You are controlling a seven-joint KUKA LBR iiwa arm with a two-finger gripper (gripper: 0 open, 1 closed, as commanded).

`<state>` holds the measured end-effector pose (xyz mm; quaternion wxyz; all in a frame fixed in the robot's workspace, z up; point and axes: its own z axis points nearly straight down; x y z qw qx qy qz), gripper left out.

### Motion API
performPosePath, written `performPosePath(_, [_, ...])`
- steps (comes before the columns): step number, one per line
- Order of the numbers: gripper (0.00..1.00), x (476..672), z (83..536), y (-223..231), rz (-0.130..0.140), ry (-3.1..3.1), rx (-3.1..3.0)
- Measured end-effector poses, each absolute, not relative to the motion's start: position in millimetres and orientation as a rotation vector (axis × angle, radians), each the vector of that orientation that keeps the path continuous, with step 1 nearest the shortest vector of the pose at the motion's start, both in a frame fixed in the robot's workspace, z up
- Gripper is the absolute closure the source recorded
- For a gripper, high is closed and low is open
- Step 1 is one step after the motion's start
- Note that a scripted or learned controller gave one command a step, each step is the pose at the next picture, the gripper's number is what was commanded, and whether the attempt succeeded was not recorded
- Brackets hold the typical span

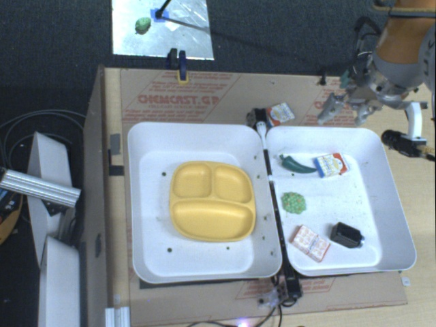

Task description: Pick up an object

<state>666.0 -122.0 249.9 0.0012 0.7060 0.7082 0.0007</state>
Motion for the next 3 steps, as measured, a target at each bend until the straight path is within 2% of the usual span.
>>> performPosePath(1, [0.0, 635.7, 106.4, -125.1, -0.002, 2.224, 2.222])
performPosePath(2, [0.0, 662.1, 84.8, -87.6, 0.003, 2.226, 2.215])
performPosePath(3, [0.0, 615.4, 84.4, -91.3, 0.0, 2.223, 2.219])
